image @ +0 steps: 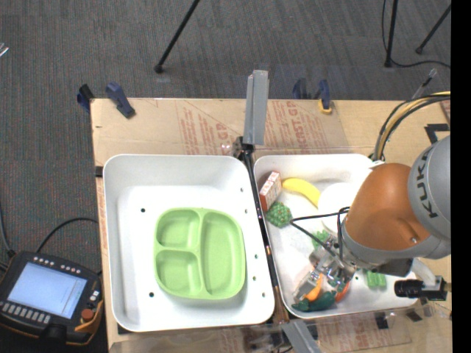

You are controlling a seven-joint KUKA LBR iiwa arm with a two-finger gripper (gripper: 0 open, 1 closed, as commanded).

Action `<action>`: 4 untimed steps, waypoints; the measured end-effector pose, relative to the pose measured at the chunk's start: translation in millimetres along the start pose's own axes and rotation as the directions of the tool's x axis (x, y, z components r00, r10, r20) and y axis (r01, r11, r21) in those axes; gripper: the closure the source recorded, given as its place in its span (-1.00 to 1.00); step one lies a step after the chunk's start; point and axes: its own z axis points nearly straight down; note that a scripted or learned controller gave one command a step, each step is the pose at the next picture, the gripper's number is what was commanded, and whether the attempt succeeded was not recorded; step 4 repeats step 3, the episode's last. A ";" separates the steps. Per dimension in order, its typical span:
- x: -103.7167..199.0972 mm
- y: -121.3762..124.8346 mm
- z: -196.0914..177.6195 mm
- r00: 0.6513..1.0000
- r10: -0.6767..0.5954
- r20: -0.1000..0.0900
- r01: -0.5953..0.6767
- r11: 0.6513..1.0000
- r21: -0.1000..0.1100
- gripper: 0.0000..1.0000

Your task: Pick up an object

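Note:
My gripper [324, 276] hangs low in the front left part of the right bin [352, 162], under the orange wrist band [383, 208]. It sits right over a small pile with an orange piece [314, 294] and a dark green piece [315, 305]; I cannot tell whether it touches them. A yellow banana [302, 190], a red and white box [269, 189] and a bumpy green ball [280, 214] lie at the bin's back left. The arm hides much of the bin's right side.
In the left bin [118, 197] lies a light green divided plate [200, 254]. A small green item [376, 279] shows beside the wrist. A grey post [256, 109] stands behind the wall between the bins. A teach pendant [48, 293] lies left of the bench.

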 end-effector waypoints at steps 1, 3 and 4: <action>-40.0 45.3 -1.0 0.998 -0.064 0.004 0.064 0.998 -0.002 -1.00; -72.4 52.0 -2.0 0.923 -0.385 0.006 0.385 0.923 -0.001 -1.00; -72.4 52.0 -2.0 0.923 -0.385 0.006 0.385 0.923 -0.001 -1.00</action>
